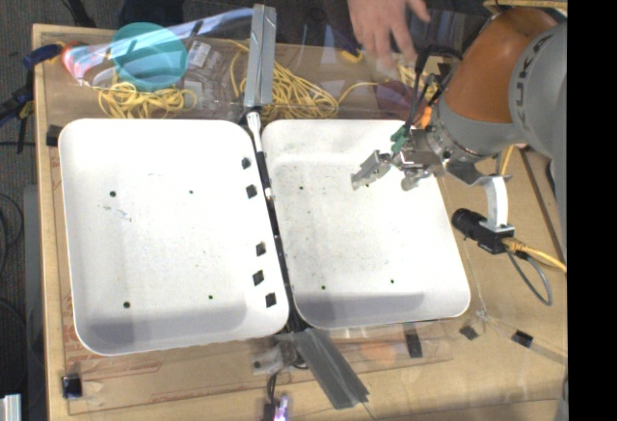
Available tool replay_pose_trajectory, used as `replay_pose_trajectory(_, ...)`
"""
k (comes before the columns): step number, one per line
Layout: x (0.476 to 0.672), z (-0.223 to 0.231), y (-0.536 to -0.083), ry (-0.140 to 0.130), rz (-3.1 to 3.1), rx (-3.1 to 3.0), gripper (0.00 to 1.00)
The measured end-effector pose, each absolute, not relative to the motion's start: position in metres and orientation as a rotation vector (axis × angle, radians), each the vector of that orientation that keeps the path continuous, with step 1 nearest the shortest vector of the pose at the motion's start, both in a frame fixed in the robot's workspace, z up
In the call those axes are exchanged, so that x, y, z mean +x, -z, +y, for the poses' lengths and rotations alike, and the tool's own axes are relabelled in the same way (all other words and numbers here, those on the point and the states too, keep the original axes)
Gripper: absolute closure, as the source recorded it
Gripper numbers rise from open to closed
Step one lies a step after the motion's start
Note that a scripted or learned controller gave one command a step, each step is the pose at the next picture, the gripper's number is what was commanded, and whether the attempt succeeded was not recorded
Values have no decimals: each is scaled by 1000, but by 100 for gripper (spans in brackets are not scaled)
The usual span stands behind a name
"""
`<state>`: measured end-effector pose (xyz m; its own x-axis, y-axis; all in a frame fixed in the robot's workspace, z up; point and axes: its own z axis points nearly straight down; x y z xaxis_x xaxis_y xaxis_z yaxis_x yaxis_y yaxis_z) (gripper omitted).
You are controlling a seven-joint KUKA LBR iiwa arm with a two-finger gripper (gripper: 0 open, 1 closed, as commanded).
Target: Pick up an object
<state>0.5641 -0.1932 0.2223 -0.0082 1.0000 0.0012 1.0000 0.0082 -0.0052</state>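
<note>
Object for the pick: cannot tell which or where. Counter (46,246) carries left bin (154,217) and right bin (366,255), side by side and touching. Arm (511,72) reaches in over the right bin's far right corner. Person's hand (386,5) is above yellow cable (289,92). Teal cup (149,53) is far left. Tool (388,176) hangs over the right bin, fingers apart.

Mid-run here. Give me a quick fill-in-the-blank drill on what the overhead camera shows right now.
1. The gripper hangs over the ____ bin.
2. A person's ____ reaches in behind the bins.
3. The tangled cord behind the bins is ____ in colour.
4. The band on the arm is ____.

Missing words: right; hand; yellow; orange
</note>
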Motion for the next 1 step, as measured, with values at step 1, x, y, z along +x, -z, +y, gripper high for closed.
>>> replay_pose_trajectory(1,540,-209,-92,-2,-1977,-2437,0)
